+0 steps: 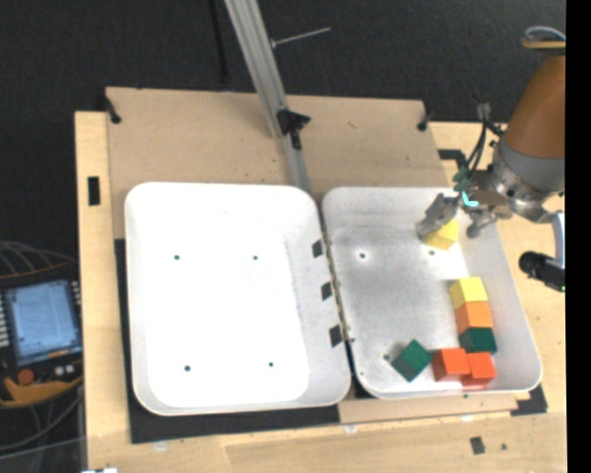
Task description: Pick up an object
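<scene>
Yellow block is sitting between the fingers of my gripper, above the right bin. I'm judging it clamped; next I'm lifting straight up.

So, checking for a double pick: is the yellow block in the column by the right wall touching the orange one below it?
Touching. The camera view shows the yellow block flush against the orange block beneath it, with no bin floor between them.

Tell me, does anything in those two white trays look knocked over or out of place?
Mostly no. In the right white bin, one dark green block lies turned at an angle, apart from the tidy run of yellow, orange and green blocks along the bin's right wall. A small yellow block sits at the two-finger gripper.
</scene>
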`<state>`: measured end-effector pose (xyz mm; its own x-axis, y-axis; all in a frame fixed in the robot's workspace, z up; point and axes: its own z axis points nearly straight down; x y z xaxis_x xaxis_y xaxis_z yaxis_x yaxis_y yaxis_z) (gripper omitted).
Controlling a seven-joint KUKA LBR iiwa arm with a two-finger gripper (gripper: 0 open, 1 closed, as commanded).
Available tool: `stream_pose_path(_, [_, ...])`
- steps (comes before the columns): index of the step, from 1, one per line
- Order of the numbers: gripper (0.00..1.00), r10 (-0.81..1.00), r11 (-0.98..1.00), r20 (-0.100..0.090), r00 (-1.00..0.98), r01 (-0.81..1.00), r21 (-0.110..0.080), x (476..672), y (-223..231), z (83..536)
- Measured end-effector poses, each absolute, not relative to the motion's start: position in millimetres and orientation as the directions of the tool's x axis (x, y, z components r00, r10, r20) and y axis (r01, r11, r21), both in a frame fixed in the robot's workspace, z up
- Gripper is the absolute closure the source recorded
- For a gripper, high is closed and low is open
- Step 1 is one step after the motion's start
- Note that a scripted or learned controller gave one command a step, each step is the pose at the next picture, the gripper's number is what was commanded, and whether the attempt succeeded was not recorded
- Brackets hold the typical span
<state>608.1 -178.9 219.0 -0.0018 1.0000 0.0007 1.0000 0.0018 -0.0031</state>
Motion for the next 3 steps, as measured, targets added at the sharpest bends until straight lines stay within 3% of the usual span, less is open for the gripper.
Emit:
stream_pose_path(1, [0.0, 1.0, 0.003, -0.001, -0.003, 1.0, 0.001, 609.0, -179, 221])
stream_pose_path(3, [0.0, 1.0, 0.005, -0.002, -0.005, 1.0, -0.003, 621.1, -176, 129])
